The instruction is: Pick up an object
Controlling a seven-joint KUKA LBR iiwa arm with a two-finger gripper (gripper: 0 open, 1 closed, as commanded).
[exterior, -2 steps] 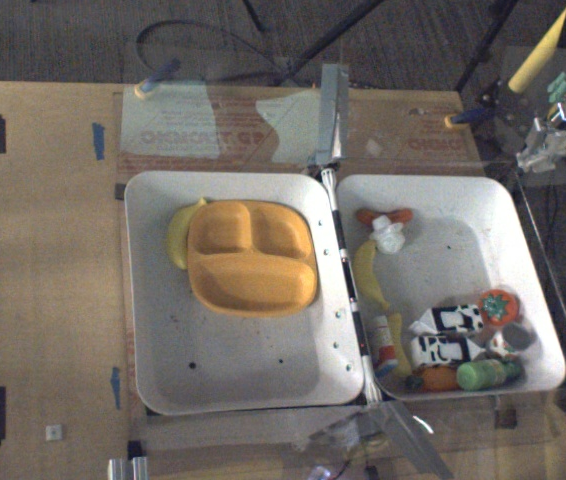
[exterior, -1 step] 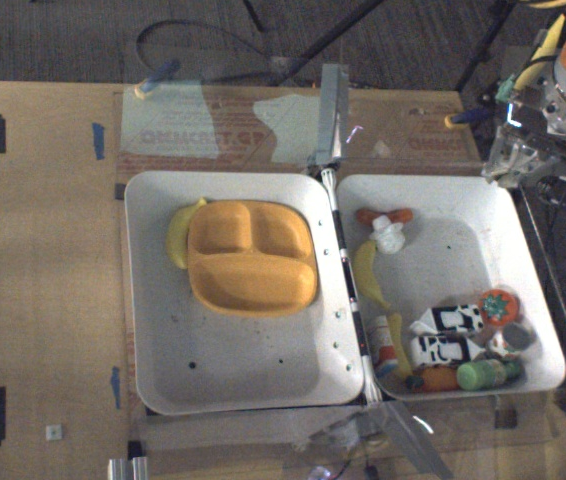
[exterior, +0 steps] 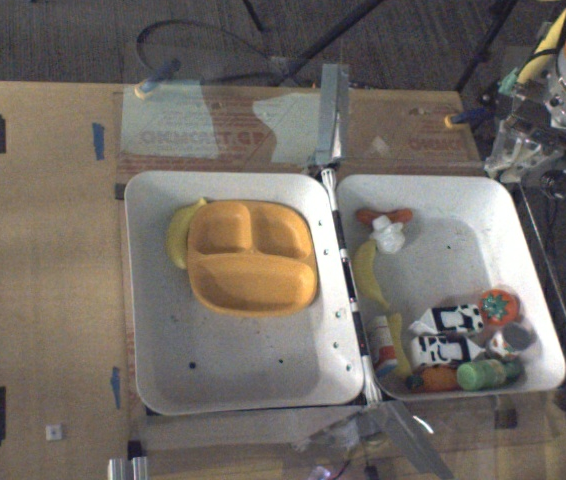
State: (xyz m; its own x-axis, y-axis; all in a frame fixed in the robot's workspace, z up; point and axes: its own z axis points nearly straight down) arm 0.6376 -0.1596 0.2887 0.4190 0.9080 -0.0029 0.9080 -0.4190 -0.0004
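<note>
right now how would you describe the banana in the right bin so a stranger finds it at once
Look at the right bin. Along its left wall, just below a small white bottle, lies the banana. It is the plain yellow curved piece lying apart from the cluttered pile in the bottom corner.

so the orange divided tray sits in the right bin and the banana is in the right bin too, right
Not quite: the camera view shows the orange divided tray in the left bin, not the right. The banana is indeed in the right bin.

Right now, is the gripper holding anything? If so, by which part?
Cannot be told. The gripper sits at the far right corner of the right bin, its tip blurred; no object is seen at it.
</note>
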